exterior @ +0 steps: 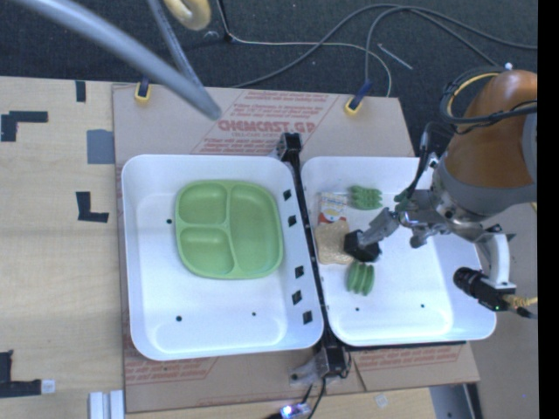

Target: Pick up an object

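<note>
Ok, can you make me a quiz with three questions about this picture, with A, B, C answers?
1. Where is the green plate?
A. in the left bin
B. in the right bin
C. on the floor

2. How many sections does the plate have?
A. one
B. three
C. six

3. How does the plate sit?
A. standing on its edge
B. upside down
C. flat, open side up

Answers:
1 A: the plate lies in the left bin, across the divider from the gripper.
2 B: ridges split it into two sections on one side and a long one on the other.
3 C: its hollow sections face up at the camera.
</note>
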